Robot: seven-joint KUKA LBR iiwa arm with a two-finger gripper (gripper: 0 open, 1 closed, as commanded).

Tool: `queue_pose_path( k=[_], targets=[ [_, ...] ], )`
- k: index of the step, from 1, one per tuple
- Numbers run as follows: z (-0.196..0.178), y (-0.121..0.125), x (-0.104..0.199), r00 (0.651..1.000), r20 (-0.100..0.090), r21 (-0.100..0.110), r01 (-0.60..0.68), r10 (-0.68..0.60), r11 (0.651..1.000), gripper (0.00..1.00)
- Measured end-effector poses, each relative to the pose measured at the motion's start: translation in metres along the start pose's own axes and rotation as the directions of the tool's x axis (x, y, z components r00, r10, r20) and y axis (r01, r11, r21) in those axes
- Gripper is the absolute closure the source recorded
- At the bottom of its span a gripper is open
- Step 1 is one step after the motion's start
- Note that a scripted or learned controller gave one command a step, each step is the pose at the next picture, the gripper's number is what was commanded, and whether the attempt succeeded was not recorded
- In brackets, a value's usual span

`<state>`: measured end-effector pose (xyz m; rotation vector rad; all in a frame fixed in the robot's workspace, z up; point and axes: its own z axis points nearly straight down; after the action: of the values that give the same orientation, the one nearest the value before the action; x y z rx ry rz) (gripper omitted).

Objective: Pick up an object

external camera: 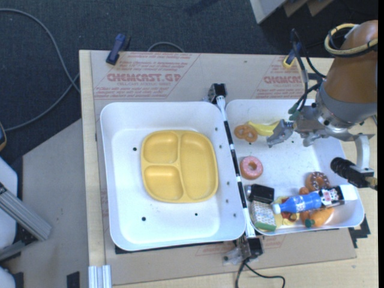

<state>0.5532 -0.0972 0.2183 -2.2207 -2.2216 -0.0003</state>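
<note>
Nearest the camera, a heap of small things fills the near edge of the right bin (360, 218): a blue bottle (302, 203) lying on its side, long axis running left to right with its white cap to the left, a black box (261, 193) at its left, and orange and green bits half buried and hard to make out. Farther in, the gripper (295, 132) hangs over the far part of this bin, its grey fingers spread apart with nothing between them. Just left of it lie a banana (264, 126), long axis left to right, and a small orange ring (245, 132); a pink donut (251, 167) sits nearer. The arm (354, 77) is cut off at the right edge. In the left bin (114, 161) rests a yellow tray (179, 165).
</note>
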Motion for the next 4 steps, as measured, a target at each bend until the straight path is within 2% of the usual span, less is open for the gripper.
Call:
queue_pose_path(
  k=[1,2,3,4],
  targets=[
    [0.123,-0.068,-0.012,1.000,0.001,-0.002,0.000,0.000,1.000,0.00],
    [0.113,-0.067,-0.012,1.000,0.001,-0.004,-0.002,0.002,1.000,1.00],
    [0.008,-0.064,-0.049,1.000,0.002,-0.003,-0.001,0.001,1.000,1.00],
    [0.009,-0.064,-0.049,1.000,0.001,-0.001,-0.001,0.001,1.000,0.00]
  ],
)
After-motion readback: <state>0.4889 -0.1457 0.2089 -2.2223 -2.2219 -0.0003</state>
